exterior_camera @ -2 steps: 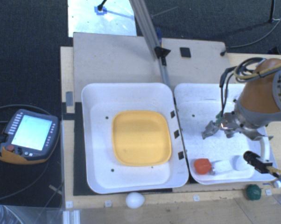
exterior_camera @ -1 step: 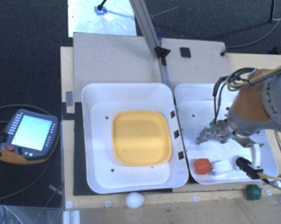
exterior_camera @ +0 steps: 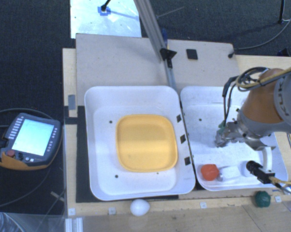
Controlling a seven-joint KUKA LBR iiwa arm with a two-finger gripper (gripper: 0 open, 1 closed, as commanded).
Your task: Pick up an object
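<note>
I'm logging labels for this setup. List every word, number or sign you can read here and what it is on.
None can be read.
Handheld controller: its lit screen is washed out, and its button markings are too small to read.
Yellow tray, orange object, white bins: no printing shows.

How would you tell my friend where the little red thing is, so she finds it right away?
Look at the two white bins side by side and pick the right bin, the one the grey and orange arm reaches into. Go to its near left corner, below the gripper. The red thing sits there, small and roundish, next to a white object; it is the only red thing in the bins.
</note>
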